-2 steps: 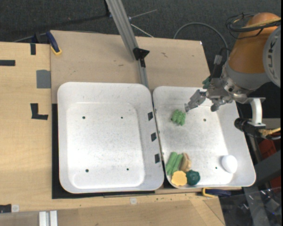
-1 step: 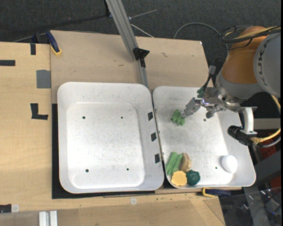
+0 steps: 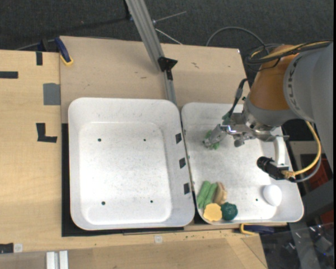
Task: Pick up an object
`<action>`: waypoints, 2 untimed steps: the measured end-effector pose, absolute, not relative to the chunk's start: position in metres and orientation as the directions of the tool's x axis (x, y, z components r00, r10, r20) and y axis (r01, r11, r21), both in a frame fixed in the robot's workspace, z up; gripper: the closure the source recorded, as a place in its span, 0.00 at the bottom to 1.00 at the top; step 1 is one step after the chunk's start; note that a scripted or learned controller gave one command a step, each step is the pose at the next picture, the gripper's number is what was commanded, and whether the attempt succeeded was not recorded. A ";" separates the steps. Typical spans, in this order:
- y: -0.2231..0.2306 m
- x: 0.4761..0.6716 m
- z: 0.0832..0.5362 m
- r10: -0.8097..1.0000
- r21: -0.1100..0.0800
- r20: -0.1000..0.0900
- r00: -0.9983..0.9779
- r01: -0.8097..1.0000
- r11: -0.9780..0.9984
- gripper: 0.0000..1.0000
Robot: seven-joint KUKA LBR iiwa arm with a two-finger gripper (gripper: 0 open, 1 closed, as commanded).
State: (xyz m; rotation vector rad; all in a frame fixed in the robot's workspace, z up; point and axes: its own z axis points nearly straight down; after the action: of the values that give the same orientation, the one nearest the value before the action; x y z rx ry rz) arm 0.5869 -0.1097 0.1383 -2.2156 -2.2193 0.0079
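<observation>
Currently the gripper is poised over the right bin, mid-frame right, fingers closed on a small green object, presumably lifted clear for carrying; other pieces are clustered lower down.

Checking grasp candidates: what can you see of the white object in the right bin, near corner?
The white object is a small, smooth, rounded lump, roughly egg-shaped, lying on the floor of the right bin close to its near right corner. Its colour nearly matches the bin, so its edges are faint and its material is unclear. It lies alone, apart from the cluster of green and yellow pieces to its left. A black cable end hangs just above it in the view; whether they touch cannot be told.
</observation>
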 end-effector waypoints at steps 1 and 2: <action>-0.109 0.588 0.152 1.000 -0.003 0.000 -0.003 1.000 0.003 1.00; -0.108 0.580 0.208 1.000 0.004 -0.001 -0.001 1.000 0.001 1.00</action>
State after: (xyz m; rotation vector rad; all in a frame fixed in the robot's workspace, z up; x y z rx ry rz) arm 0.5796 -0.1080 0.2083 -2.2222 -2.2253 -0.0038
